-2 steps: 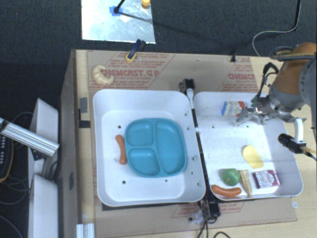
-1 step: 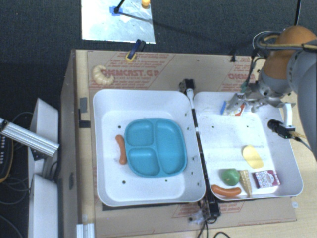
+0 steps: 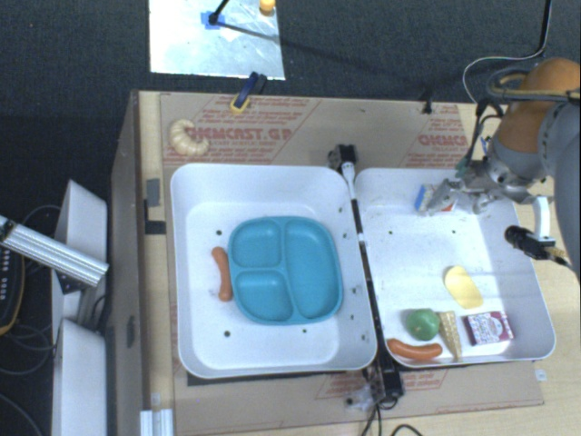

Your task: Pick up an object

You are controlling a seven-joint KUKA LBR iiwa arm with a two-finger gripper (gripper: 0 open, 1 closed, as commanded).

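My gripper [image 3: 447,195] hangs over the far part of the right bin [image 3: 399,189], reaching in from the right. A small blue and red thing [image 3: 425,198] sits right at its tip; I cannot tell whether it is held or lying on the bin floor. Nearer the front of this bin lie a pale yellow piece [image 3: 462,286], a green round item [image 3: 421,323], a tan cone [image 3: 449,333], an orange sausage [image 3: 413,351] and a red and white box [image 3: 487,327].
The left bin [image 3: 195,243] holds a blue divided plate [image 3: 284,269] with an orange sausage [image 3: 222,273] beside it on the left. A black divider [image 3: 357,234] runs between the bins. A pale curled thing [image 3: 187,135] lies on the cardboard behind the left bin.
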